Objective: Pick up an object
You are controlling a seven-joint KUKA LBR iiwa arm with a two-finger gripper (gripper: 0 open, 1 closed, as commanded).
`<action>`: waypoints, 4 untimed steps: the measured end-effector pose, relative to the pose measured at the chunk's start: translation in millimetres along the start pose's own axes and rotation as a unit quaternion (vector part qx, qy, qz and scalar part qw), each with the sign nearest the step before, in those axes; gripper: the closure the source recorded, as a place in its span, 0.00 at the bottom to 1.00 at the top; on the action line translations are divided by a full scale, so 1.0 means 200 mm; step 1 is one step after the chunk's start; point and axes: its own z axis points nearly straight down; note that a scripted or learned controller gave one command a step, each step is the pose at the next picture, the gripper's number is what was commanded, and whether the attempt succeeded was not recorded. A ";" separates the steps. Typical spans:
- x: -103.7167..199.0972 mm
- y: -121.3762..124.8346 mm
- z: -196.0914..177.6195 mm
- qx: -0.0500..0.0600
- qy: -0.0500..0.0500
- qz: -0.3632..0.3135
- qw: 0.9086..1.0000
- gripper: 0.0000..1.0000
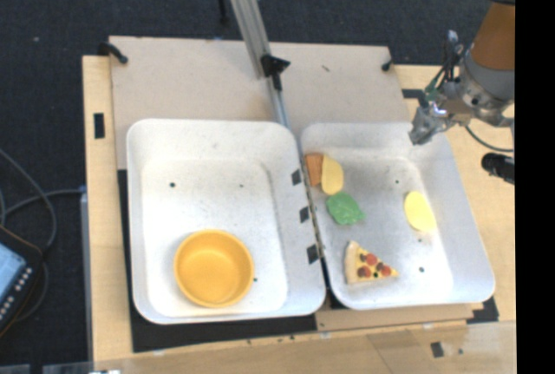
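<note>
My gripper (422, 129) hangs over the far right rim of the right bin (460, 190), below the arm's orange band, and nothing shows between its fingers. In that bin lie a yellow oval piece (420, 211), a green leafy piece (345, 209), a pizza slice (368, 264), and a yellow piece (333, 176) beside an orange block (314, 167) at the left wall. The left bin (156, 155) holds a yellow bowl (213, 267) near its front. All objects lie apart from the gripper.
A slanted metal pole (250, 16) rises from between the bins toward the top. Cables (494, 162) trail at the right edge near the arm. The bench's wooden border (100, 190) surrounds both bins.
</note>
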 end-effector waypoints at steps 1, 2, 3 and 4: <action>-0.01 0.01 -0.20 0.001 0.000 0.000 1.000 1.00; 0.19 -0.03 -0.19 0.003 0.001 -0.001 1.000 1.00; 0.44 -0.08 -0.22 0.003 0.002 -0.001 1.000 1.00; 0.75 -0.15 -0.19 0.004 0.002 -0.002 1.000 1.00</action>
